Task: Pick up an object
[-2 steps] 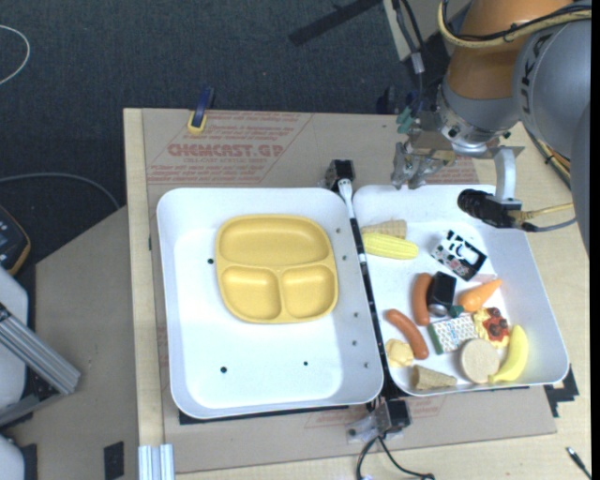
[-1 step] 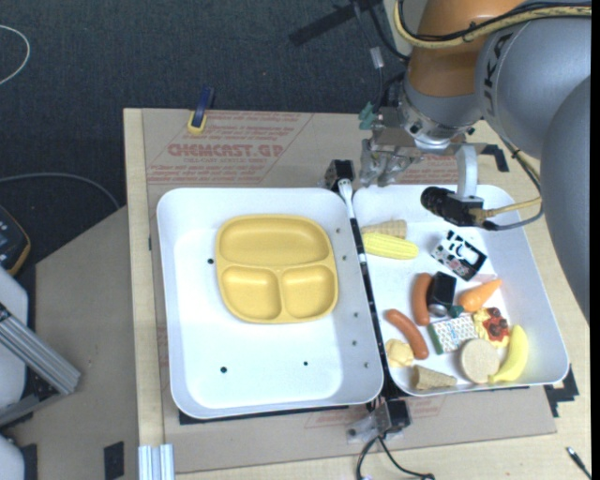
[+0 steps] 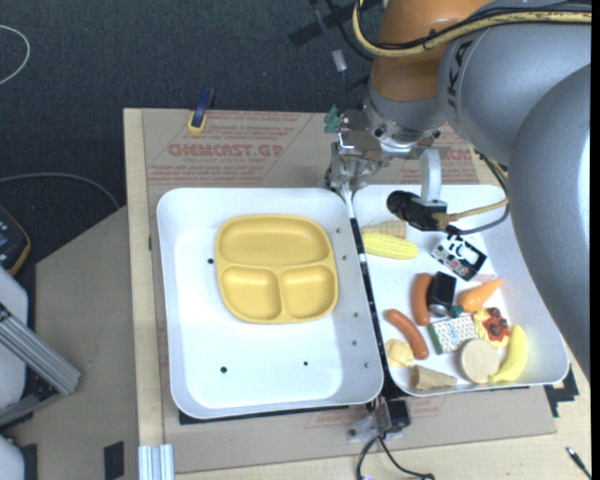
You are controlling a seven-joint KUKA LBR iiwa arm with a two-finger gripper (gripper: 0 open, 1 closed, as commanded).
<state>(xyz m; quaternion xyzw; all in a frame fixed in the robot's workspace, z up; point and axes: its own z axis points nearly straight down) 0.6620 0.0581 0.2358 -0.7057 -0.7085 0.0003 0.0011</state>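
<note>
Partly, arm (image 3: 525, 103) hides right bin (image 3: 548, 352) edge.

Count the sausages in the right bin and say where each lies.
2: one sausage upright mid-bin beside a black object; another sausage slanted just below it. Others may be hidden.

We see two shallow white bins side by side on a brown cardboard-covered bench (image 3: 141, 281). The left white bin (image 3: 187, 356) holds a yellow three-compartment plastic tray (image 3: 277, 265). The right white bin (image 3: 539, 347) holds toy food: a yellow corn cob (image 3: 388, 246), two orange-red sausages (image 3: 407, 333), an orange carrot (image 3: 478, 294), a yellow banana (image 3: 513, 354), a round tan disc (image 3: 476, 359), and a small black-and-white block (image 3: 458, 253). The grey arm with its orange band (image 3: 422, 23) reaches in from the right. Its two-finger gripper (image 3: 345, 180) sits at the far end of the rim between the bins. A blue-and-yellow clip (image 3: 200, 111) lies at the bench's far left.
</note>
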